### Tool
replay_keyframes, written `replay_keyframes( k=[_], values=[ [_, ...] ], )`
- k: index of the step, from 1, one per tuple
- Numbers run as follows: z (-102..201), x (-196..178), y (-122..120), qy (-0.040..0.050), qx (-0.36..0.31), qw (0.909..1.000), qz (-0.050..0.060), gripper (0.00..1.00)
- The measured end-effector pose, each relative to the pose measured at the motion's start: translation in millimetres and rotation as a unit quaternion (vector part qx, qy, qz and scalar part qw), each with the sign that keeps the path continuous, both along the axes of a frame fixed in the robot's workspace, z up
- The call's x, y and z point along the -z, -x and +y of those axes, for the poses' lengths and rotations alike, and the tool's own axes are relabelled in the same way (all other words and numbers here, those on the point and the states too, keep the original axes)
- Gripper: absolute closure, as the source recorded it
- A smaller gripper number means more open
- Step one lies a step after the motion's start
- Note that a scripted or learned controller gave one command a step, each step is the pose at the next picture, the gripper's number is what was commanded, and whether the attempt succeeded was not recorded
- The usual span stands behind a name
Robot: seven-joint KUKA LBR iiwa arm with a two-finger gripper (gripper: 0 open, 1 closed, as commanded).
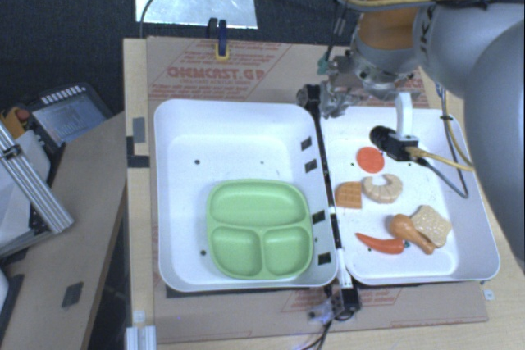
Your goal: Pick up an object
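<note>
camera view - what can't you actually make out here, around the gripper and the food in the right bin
- Gripper: blurred and partly covered by the arm's wrist, so open or shut cannot be told.
- Right bin: its far right corner is hidden behind the grey arm.
- Bread piece and orange item: they overlap, so whether they merely touch or are stacked is unclear.
- Tan round item: too small to identify.
</note>
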State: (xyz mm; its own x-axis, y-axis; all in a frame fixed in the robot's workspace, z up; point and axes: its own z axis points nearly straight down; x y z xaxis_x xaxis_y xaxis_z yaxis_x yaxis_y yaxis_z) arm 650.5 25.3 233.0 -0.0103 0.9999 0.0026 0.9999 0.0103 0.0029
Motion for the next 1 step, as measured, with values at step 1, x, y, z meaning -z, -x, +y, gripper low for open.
replay_keyframes(
  k=[1],
  values=[
    [53.6,-6.0,8.1,0.0002,0.000,1.0000,0.001,1.00]
  ],
)
